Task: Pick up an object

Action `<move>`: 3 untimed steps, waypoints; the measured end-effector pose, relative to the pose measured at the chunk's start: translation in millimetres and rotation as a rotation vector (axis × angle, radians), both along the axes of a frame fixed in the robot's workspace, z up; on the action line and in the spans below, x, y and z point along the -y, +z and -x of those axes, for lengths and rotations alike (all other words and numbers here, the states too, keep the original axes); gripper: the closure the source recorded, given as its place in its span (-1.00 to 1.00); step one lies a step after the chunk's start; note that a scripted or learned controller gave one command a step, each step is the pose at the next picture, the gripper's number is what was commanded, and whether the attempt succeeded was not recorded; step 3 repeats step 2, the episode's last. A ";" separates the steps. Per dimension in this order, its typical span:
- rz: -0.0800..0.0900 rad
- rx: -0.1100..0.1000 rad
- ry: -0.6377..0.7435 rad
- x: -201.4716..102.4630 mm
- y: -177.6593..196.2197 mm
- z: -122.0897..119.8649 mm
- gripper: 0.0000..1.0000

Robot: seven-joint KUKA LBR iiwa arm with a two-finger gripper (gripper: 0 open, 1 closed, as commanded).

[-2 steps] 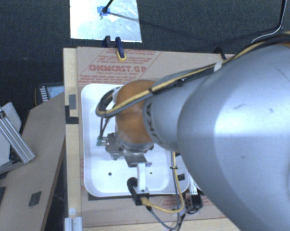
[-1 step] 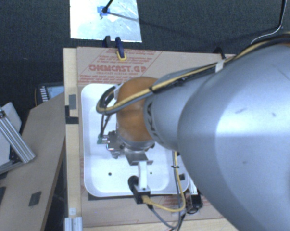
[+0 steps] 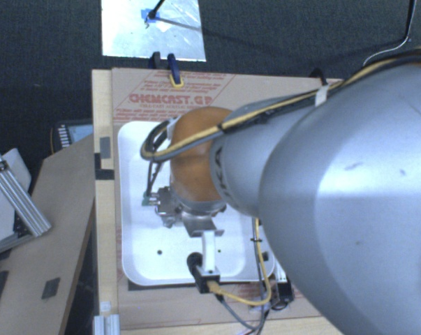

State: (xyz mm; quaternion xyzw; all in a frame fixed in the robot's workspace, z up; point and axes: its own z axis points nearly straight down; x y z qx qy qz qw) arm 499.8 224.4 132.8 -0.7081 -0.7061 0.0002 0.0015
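The arm's orange band (image 3: 193, 162) and big grey body hang low over the left white bin (image 3: 135, 187) and cover most of it. Below the band, the metal gripper (image 3: 170, 213) points down at the bin's middle, close to the floor. From this angle the wrist hides what is under the gripper. The bare part of the bin floor on the left shows just a tiny dark speck (image 3: 159, 251). I see nothing held.
The bins rest on a cardboard sheet with red print (image 3: 175, 98), clipped at the back by a blue clamp (image 3: 174, 67). A shiny silver sheet (image 3: 151, 19) lies behind it. A wooden bench top (image 3: 63, 208) and an aluminium profile (image 3: 15, 195) stand to the left.
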 end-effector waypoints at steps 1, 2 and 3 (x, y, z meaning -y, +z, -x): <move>0.000 0.000 -0.001 0.3 10.2 -0.5 1.00; -0.005 0.014 0.008 -11.5 123.6 -0.1 1.00; -0.005 0.014 0.008 -11.5 123.6 -0.1 1.00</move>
